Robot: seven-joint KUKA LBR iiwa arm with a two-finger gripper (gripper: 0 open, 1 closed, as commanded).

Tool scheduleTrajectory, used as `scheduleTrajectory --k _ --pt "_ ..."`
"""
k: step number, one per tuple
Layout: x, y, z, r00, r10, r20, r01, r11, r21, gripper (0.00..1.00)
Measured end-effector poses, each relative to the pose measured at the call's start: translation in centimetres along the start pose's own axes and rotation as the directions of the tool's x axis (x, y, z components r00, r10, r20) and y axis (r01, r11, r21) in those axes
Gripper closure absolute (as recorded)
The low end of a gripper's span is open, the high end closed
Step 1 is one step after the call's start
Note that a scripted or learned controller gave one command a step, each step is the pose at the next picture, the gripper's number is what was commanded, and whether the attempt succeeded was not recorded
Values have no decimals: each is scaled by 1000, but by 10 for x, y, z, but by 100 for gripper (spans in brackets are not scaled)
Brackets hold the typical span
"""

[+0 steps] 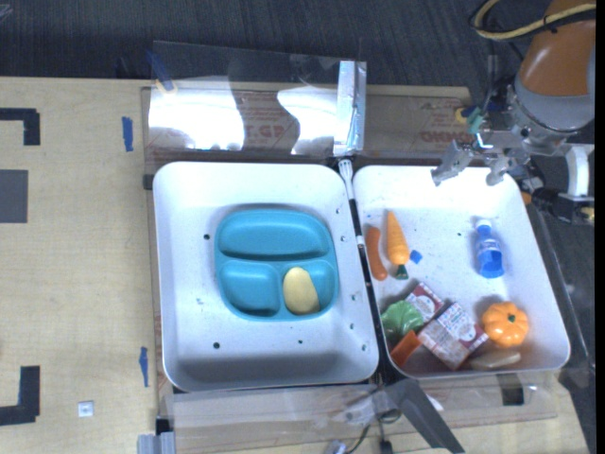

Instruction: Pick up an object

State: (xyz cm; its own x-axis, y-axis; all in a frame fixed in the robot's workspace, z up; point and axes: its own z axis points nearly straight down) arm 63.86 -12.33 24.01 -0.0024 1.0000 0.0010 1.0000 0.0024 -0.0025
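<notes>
My gripper (470, 166) hangs over the far edge of the right bin (444, 197), its two fingers spread apart with nothing between them. Below it in that bin lie a blue bottle (488, 251), an orange carrot (396, 240) beside a red sausage-like piece (376, 253), and an orange pumpkin (506, 323). A green vegetable (402, 315) and a red-and-white packet (447, 333) crowd the near side. The blue bottle is the closest object to the gripper, a little nearer the camera and slightly right.
The left bin (180, 253) holds a blue divided tray (269, 244) with a yellow lemon-like object (301, 290) in its right compartment. A clear plastic wall (348, 107) stands behind the bins. The arm's orange-banded wrist (558, 64) rises at the upper right.
</notes>
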Motion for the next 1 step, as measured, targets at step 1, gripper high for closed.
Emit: scheduleTrajectory --k 1 --pt "11 -38 125 993 -115 4 115 993 -9 0"
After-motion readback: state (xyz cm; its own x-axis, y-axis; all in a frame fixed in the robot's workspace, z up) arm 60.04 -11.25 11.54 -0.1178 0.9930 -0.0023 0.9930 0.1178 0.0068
